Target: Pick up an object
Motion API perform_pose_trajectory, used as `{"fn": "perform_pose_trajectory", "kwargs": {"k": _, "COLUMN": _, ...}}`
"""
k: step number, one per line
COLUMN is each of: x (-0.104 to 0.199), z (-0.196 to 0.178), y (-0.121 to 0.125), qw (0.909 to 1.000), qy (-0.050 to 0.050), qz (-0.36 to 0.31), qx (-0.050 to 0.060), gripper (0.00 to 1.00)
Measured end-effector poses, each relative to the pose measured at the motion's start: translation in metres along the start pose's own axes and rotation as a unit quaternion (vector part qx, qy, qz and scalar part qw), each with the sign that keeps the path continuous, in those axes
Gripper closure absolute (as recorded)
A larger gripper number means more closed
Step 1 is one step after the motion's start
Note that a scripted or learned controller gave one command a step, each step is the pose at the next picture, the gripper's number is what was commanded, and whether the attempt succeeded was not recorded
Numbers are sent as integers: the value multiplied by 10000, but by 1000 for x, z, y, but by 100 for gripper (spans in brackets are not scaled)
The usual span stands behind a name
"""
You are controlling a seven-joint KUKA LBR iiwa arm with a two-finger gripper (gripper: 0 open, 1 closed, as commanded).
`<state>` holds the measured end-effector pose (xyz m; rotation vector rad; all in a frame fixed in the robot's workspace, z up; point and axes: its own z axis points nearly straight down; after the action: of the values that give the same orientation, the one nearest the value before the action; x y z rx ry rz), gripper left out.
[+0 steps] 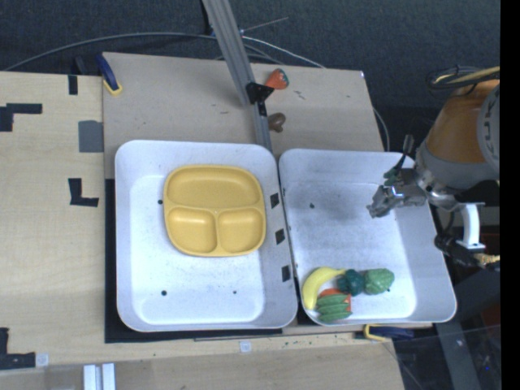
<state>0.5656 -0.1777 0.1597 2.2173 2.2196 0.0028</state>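
Observation:
In the right bin (325, 177), near its front edge, lies a cluster of toy food: a yellow banana (317, 282), a dark teal piece (352, 282), a green leafy piece (379, 280) and a red-and-green piece (333, 304). My gripper (382, 205) hangs over the right side of that bin, above and behind the cluster, with nothing seen between its fingers. The arm comes in from the right, its orange band (459, 140) at the frame's edge.
The left bin (134, 242) holds a yellow three-compartment tray (215, 210). A grey pole (230, 35) with a clamp rises behind the seam between the bins. An orange clip (279, 78) and a blue-yellow clip (108, 73) sit on the bench behind.

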Motion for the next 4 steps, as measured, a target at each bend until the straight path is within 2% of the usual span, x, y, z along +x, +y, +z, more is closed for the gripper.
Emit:
{"fn": "perform_pose_trajectory", "kwargs": {"k": 1, "x": 4, "z": -46, "y": -5, "qw": 10000, "qy": 3, "qz": -4, "qx": 3, "gripper": 100}}
{"fn": "perform_pose_trajectory", "kwargs": {"k": 2, "x": 9, "z": -104, "y": 5, "qw": 10000, "qy": -1, "qz": -8, "qx": -7, "gripper": 100}}
{"fn": "perform_pose_trajectory", "kwargs": {"k": 3, "x": 62, "z": -105, "y": -6, "qw": 10000, "qy": 17, "qz": -24, "qx": 28, "gripper": 100}}
{"fn": "perform_pose_trajectory", "kwargs": {"k": 4, "x": 113, "z": -88, "y": -9, "qw": 10000, "qy": 16, "qz": -26, "qx": 39, "gripper": 100}}
